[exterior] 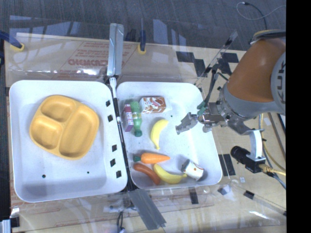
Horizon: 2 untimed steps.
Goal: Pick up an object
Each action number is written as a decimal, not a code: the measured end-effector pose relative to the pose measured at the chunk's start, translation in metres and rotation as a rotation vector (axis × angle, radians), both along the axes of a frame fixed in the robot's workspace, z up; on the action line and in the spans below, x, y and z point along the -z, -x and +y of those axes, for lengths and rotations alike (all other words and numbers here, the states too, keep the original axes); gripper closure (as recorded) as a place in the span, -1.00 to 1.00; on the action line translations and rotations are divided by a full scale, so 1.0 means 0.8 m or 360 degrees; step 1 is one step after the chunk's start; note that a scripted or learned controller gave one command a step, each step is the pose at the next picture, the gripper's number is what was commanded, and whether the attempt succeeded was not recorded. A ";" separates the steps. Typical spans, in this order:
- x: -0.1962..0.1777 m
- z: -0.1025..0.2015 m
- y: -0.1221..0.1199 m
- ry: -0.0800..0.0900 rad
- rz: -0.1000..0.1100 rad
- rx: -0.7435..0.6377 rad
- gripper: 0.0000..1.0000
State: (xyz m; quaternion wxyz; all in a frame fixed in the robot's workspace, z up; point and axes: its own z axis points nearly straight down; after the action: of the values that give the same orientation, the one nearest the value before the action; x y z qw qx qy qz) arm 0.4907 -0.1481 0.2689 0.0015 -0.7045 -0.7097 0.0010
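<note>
A grey-and-orange robot arm [252, 79] reaches from 3 o'clock over the right-hand white bin [209, 144] on the table [58, 57], its claw [187, 124] hanging above bare bin floor; whether the claw is wide or narrow cannot be told. Nothing sits in it. In that bin lie a banana [157, 132] near centre, a carrot [154, 158], sausage [146, 173] and second banana [168, 175] toward 6 o'clock, and a snack carton [153, 105] at 12 o'clock. The left bin [29, 178] holds a yellow divided plate [64, 126].

Wooden bench [58, 57] with two white bins, left [19, 178] and right [214, 166], side by side.
</note>
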 end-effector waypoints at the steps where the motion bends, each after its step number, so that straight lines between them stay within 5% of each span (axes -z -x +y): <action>1: 0.138 0.048 -0.031 0.0000 0.0002 -0.0068 -1.00; 2: 0.222 0.026 -0.109 0.0000 -0.0003 -0.0407 -1.00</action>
State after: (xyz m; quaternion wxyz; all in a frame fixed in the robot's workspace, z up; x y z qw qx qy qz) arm 0.5779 -0.1275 0.0913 0.0005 -0.6082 -0.7937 0.0005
